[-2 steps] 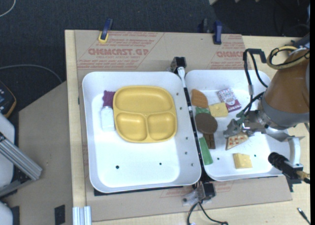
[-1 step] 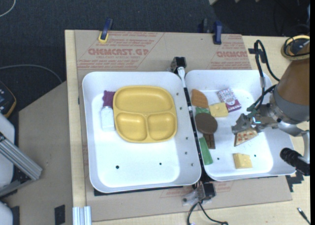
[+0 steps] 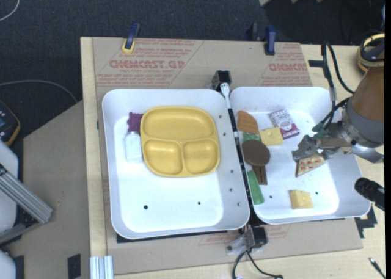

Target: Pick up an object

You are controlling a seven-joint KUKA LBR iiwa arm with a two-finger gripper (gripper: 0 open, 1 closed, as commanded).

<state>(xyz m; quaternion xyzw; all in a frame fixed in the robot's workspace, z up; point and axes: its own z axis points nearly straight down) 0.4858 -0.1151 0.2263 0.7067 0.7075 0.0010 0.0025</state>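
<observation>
In the lower right of the frame, a yellow cheese wedge [image 3: 300, 199] lies near the front edge of the right bin [image 3: 317, 97]. Just left of it a green marker [image 3: 254, 187] rests along the bin's left wall, with a brown spoon [image 3: 256, 155] above it. Right of centre, the gripper [image 3: 303, 151] sits low over a pizza slice [image 3: 310, 162], touching or nearly touching it; whether it is spread or pressed together I cannot tell. Further up lie a yellow block [image 3: 270, 137], a bread slice [image 3: 247, 123] and a purple packet [image 3: 284, 122]. In the left bin [image 3: 165, 210], a yellow divided plate [image 3: 180, 140] sits toward the back, with a white bottle [image 3: 132, 147] and a purple thing [image 3: 134, 121] at its left edge
</observation>
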